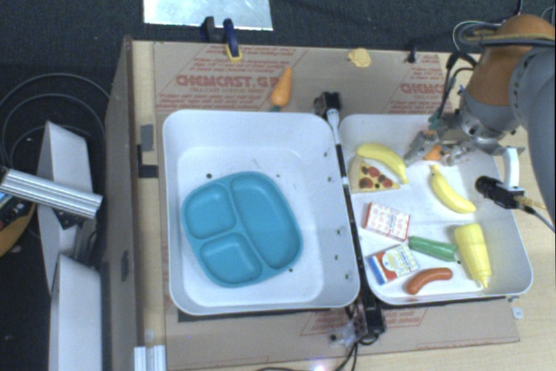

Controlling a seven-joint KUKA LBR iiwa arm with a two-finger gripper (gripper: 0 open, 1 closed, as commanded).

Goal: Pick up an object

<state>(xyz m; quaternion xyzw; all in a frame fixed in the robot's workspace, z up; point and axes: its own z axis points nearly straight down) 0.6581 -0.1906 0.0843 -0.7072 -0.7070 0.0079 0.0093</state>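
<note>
Camera view shows the grey arm with its orange band (521, 29) coming in from the right, and its two-finger gripper (432, 145) is low over the far part of the right shallow white plastic bin (519, 269). I cannot tell if the fingers are spread or closed, because they are small and dark against the wrist; nothing is seen between them.

Places below are given relative to the curved yellow plastic banana (383, 159) near the far left corner of the right bin. The gripper is just beside the banana, on its right, and I cannot tell if it touches it. A triangular toy pizza slice with red spots (374, 178) lies touching the banana's near side. A second yellow banana (451, 191) lies to the right and nearer, well apart. A small red and white printed carton (387, 221) lies nearer than the banana, and a green cylinder-like toy (433, 248) lies beyond it to the right. A yellow corn cob with rough surface (473, 252), a smooth red-brown sausage (427, 280) and a small blue and white box (393, 262) lie close to the near wall.

Far to the left of the banana, the left white bin (187, 139) holds a smooth teal plate with three compartments (241, 227).
</note>
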